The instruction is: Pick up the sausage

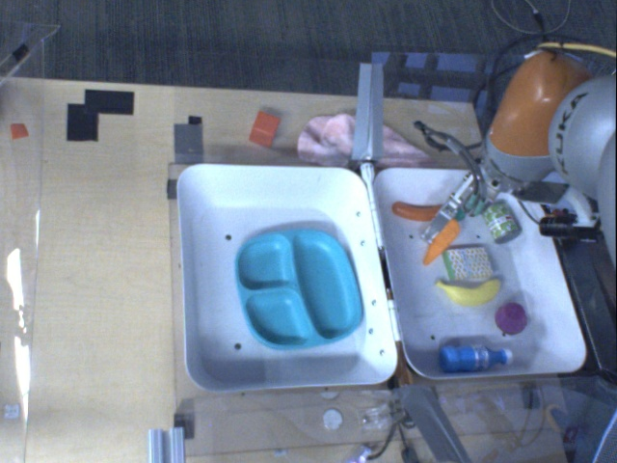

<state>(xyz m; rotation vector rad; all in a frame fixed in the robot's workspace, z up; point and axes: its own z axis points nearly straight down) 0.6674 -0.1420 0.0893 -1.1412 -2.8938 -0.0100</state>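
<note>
Sausage (415, 211) lies untouched at the upper left of the right bin (569, 340), flat on the white floor, so the pick looks barely begun: nothing is lifted. The gripper (455, 208) hangs low just right of the sausage, at the upper centre of that bin, and whether it is open or closed cannot be told from here. Its tip sits right over the top of a carrot (439, 244), which slants down and left. Around them in the right bin: a small can (501, 222), a patterned sponge (468, 261), a banana (469, 291), a purple cup (511, 317) and a blue bottle (472, 358) along the bottom. The left bin (207, 258) holds a blue divided tray (299, 287), compartments bare. What remains, by the look of it, is the whole grasp and lift.
</note>
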